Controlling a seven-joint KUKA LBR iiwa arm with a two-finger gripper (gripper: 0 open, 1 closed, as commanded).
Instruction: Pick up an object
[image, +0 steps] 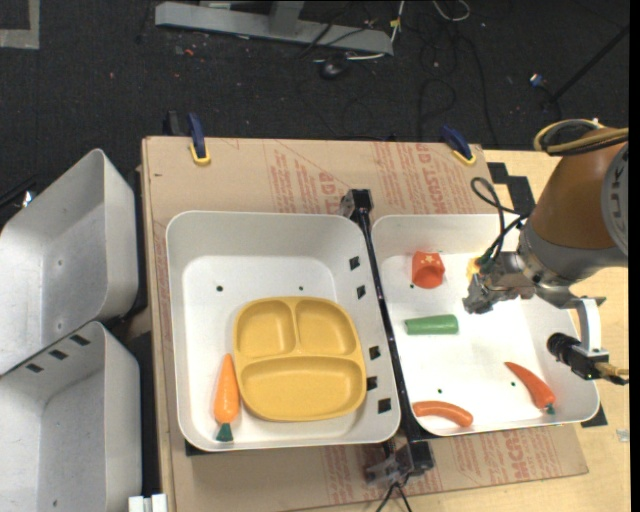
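The right bin (560, 420) holds a red cup-like piece (428, 269) at its back left, a green cylinder (431, 324) in the middle left, an orange sausage-shaped piece (442, 411) at the front and a red-orange chilli (531, 383) at the front right. My gripper (481, 299) hangs over the bin's middle, right of the green cylinder and the red piece, apart from both. Nothing shows between its fingers.
The left bin (190, 300) carries a yellow divided plate (298, 357) and an orange carrot (227, 392) along its left side. A black divider (378, 320) runs between the bins. Two spare white bins (60, 300) stand off the bench at the left.
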